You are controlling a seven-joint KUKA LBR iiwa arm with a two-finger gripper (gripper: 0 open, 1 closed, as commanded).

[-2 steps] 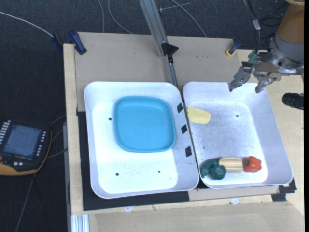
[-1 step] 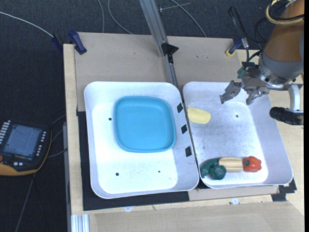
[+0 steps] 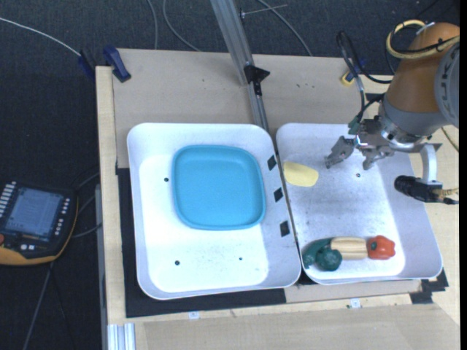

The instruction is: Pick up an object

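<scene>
My gripper (image 3: 354, 157) hangs over the back part of the right bin (image 3: 408, 224), its two fingers spread apart and nothing between them. A pale yellow object (image 3: 300, 174) lies on the bin floor to the gripper's left, near the bin's left wall. Along the front wall of the same bin lie a dark green object (image 3: 322, 257), a tan roll-shaped object (image 3: 349, 248) and a red object (image 3: 380, 247), side by side.
A light blue square plate (image 3: 218, 186) rests in the left bin (image 3: 149, 217). A metal pole (image 3: 233, 31) slants down between the two bins at the back. Cables run over the dark floor behind the bench; a handheld pendant (image 3: 33, 217) lies at the left.
</scene>
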